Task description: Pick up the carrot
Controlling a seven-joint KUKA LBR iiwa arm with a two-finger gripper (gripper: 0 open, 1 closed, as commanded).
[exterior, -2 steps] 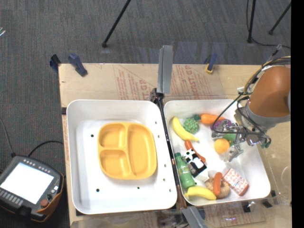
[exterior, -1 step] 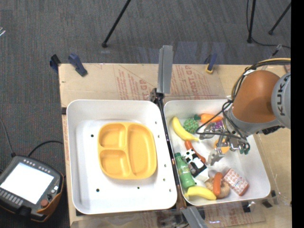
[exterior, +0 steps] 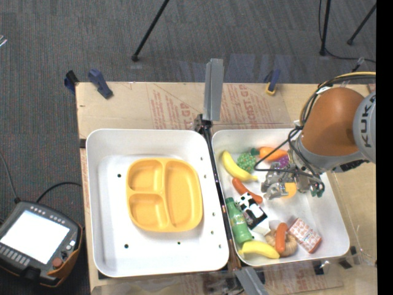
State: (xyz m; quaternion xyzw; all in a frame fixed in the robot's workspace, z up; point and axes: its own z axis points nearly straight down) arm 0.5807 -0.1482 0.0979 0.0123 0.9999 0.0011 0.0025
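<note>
Camera view has the carrot [exterior: 268, 153] lying roughly crosswise just up-left of the gripper [exterior: 284, 186], green end pointing away from it; can't tell if the gripper's open or closed.

This looks like a robotics lab. A bench [exterior: 153, 106] topped with printed cardboard held by blue clamps [exterior: 99, 82] bears two shallow white bins [exterior: 98, 165]. On the floor at the near left lies a handheld control pendant [exterior: 38, 241] with a screen and cable. Beyond the bench, on grey carpet [exterior: 73, 29], stand thin black legs [exterior: 153, 22], probably tripods or light stands. Toy food [exterior: 236, 168] fills the right bin, a sectioned yellow plate [exterior: 164, 194] the left.
</note>
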